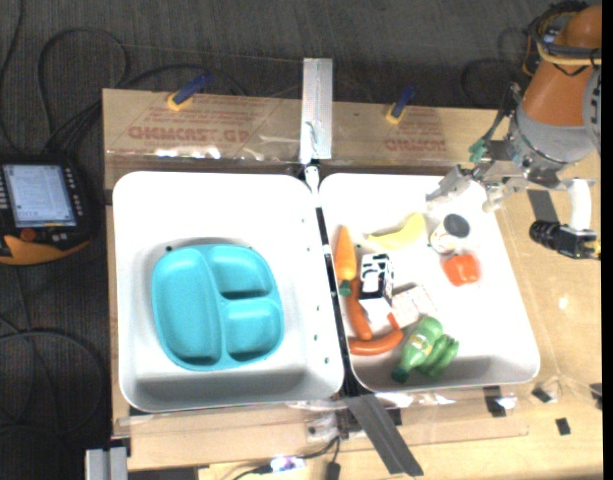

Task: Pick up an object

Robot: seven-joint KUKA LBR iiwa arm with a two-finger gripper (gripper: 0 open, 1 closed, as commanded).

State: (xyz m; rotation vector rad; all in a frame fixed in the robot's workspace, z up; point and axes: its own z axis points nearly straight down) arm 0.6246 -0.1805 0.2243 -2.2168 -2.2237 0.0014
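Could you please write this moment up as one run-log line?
phase: approach | gripper: above right bin top-right corner, holding nothing visible | items: carrot, orange pepper | left bin: blue tray

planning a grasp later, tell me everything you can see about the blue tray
The blue tray looks like smooth, matte turquoise plastic with rounded corners. It has three compartments: one large along its left side and two smaller on the right, one above the other. It lies flat, face up and slightly rotated, on the floor of the left bin, nearer the bin's front. Nothing sits in it, and only the bin touches it.
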